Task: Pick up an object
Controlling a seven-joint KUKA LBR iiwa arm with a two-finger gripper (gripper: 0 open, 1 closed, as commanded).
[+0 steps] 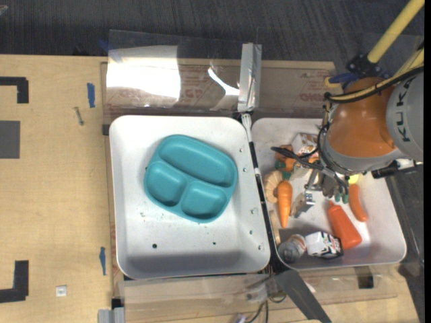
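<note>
The right white bin [396,246] holds several small items. An orange carrot [285,200] lies upright in the view beside a tan knobbly piece [272,186]. A fat orange cone-shaped item [344,226] and a thinner orange one [357,202] lie to the right. At the bin's front edge rests a small bottle with a grey cap and white label [314,245]. My gripper [320,190] hangs low over the bin's middle, between the carrot and the orange items, open with nothing between its fingers. The arm's orange band [360,130] hides the bin's back right.
The left white bin [131,244] holds a teal divided plate [191,177]. A raised divider [259,180] separates the two bins. A crumpled packet [304,142] lies at the right bin's back. A clear plastic sheet [175,79] stands behind the bins.
</note>
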